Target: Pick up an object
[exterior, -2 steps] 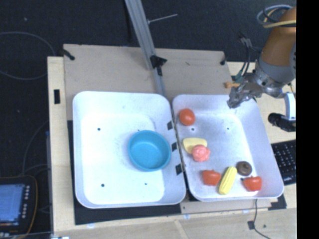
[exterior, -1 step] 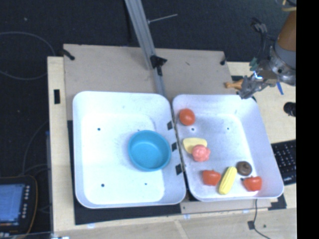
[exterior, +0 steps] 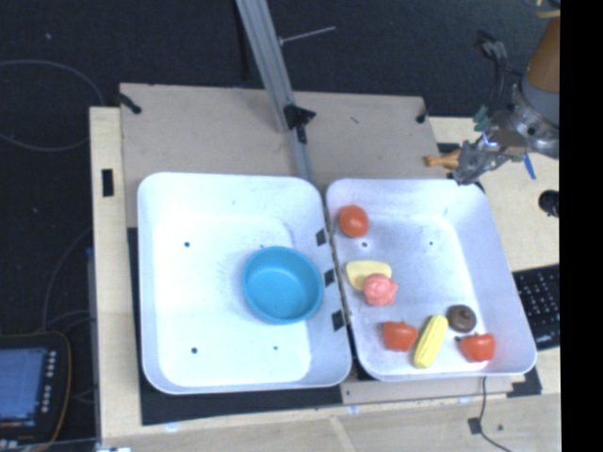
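End effector (exterior: 468,166) is seen just outside the right bin's (exterior: 471,205) far right corner; whether it is apart or together cannot be told. Small toy foods are scattered in that bin, a yellow banana (exterior: 430,340) near its front edge.

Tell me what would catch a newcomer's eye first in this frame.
The blue bowl stands out most, alone near the middle of the left bin. Next comes the cluster of small toy foods in the right bin: an orange-red ball near its top left, a pink piece and a yellow banana-like piece lower down. The gripper hangs above that bin's upper right corner.
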You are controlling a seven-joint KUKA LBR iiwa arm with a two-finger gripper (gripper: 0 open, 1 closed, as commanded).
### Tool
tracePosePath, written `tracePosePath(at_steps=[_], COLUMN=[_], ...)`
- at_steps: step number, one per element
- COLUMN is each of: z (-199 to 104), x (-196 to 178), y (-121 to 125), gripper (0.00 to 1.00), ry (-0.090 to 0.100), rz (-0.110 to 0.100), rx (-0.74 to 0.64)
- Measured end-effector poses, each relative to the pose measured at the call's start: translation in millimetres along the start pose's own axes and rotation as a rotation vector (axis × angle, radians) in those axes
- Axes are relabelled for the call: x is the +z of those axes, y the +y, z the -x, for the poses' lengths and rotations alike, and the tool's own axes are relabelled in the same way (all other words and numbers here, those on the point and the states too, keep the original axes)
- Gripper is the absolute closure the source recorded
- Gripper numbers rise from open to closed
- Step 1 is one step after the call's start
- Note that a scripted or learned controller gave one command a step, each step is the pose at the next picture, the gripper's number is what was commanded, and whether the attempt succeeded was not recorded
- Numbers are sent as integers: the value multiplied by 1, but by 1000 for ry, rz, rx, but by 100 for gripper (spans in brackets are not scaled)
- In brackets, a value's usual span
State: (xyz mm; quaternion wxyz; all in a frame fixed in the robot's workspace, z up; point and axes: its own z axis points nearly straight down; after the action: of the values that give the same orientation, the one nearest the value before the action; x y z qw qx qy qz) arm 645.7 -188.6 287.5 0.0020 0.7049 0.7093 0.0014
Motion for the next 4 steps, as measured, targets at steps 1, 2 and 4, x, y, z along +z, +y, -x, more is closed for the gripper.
tracePosePath(at_steps=[1, 2, 4], z=[-54, -108, -196], x=[14, 19, 15], y=[-16, -27, -70], gripper=[100, 100, 100], ry=[0, 2, 3], rz=[-6, -7, -8], rx=[0, -1, -2])
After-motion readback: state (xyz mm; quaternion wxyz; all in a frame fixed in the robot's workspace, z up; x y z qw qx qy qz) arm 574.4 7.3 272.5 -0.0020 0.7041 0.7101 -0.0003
